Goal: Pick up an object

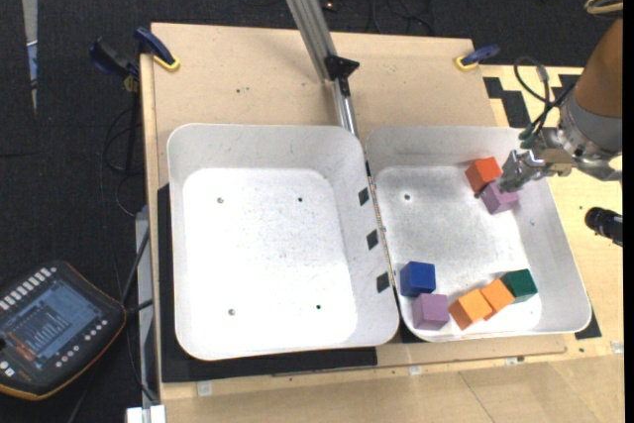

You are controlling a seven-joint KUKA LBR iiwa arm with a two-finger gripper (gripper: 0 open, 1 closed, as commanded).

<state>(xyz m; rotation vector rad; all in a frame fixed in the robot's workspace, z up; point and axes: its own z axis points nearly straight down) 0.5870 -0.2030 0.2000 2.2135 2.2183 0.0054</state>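
Near rim of the right bin (570,307): small rigid blocks, likely light, best pinched across flat faces. Farther back, the pincer (515,175) sits over the purple block (500,199); its grip state cannot be told.

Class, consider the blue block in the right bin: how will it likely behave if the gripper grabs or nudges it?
The blue block looks like a small rigid cube, so it probably keeps its shape and slides rather than rolls. Its flat faces should suit a two-finger grip. A purple block sits close by and may get bumped.
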